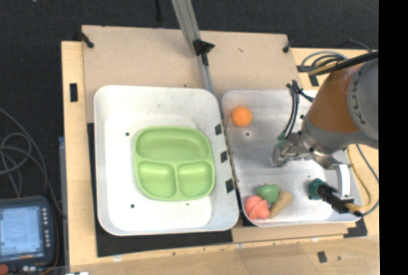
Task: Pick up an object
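The gripper is seen lowered over the middle of the right bin; whether it is spread or pressed together cannot be told; an orange ball lies at the bin's far left, a green piece, pink piece and tan cone clustered at its near edge; a green divided plate rests in the left bin.

no text, label or number is legible on anything here.
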`<state>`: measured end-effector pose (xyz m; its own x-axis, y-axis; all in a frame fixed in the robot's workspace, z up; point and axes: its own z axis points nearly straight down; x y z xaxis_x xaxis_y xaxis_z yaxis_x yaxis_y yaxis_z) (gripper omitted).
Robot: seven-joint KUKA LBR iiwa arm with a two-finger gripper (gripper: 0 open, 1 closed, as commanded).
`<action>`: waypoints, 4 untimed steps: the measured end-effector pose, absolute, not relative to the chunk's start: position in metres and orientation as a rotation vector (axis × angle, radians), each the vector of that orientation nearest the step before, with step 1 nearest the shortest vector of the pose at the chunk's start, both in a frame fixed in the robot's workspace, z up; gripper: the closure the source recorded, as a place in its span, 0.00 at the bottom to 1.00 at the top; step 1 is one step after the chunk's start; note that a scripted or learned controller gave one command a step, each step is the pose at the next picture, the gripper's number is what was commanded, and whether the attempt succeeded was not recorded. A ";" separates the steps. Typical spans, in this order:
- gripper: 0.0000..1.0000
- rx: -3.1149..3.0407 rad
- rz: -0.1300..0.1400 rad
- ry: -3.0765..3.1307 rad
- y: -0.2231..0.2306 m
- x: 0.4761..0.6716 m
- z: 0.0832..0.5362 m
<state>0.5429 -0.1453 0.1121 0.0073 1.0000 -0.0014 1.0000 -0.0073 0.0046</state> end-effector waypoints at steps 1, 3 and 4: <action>1.00 2.212 0.007 2.219 -0.147 0.550 0.176; 1.00 2.211 0.006 2.221 -0.152 0.560 0.277; 1.00 2.212 0.003 2.227 -0.099 0.581 0.274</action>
<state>0.5814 -0.0989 0.2744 -0.0068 1.0000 -0.0004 1.0000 0.0068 0.0028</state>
